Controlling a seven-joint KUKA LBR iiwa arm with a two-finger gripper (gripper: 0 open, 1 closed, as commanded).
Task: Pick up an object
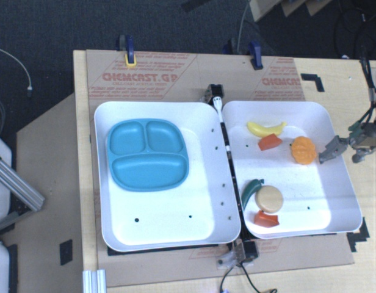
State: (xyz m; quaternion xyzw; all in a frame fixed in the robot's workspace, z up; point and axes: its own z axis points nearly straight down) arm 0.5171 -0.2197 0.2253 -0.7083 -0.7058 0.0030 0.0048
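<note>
- Dark carpet floor (66,17) surrounds the bench (176,72), which is topped with printed brown board.
- The left bin (176,224) holds a blue divided plate (149,154).
- The right bin (334,218), beside the left bin, holds a banana (265,127), an orange (304,150), red pieces and a tan round.
- The gripper (347,146) is at the right bin's right rim, just beside the orange; I cannot tell its opening.

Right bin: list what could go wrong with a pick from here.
1. The gripper sits at the right bin's right side near the orange fruit; a round fruit may roll away when the fingers close.
2. The banana and red piece touch, so a grasp could catch both or neither.
3. The beige round piece, green pepper and red block crowd together, leaving little finger room.
</note>
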